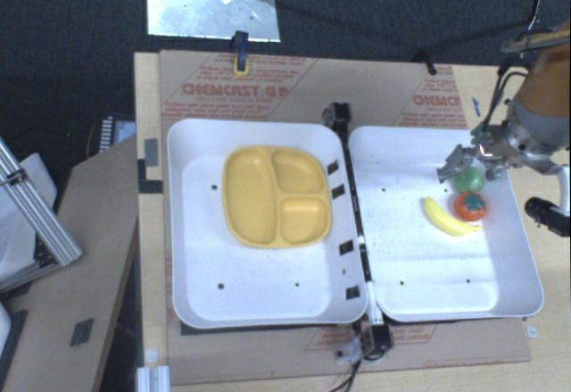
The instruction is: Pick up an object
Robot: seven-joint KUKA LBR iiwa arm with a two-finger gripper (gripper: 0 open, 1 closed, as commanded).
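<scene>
Camera view: gripper (467,164) low in the right bin (419,292), fingers (449,170) astride a green object (469,178); whether they pinch it, I cannot tell. Just below them, a tomato (470,206) touches a banana (446,218).

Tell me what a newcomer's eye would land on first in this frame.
Probably the yellow divided plate, lying alone in the left bin. Next, the cluster near the right bin's far right side: a banana, a red-orange fruit beside it, and a green object right at the claw, which reaches in from the right.
</scene>
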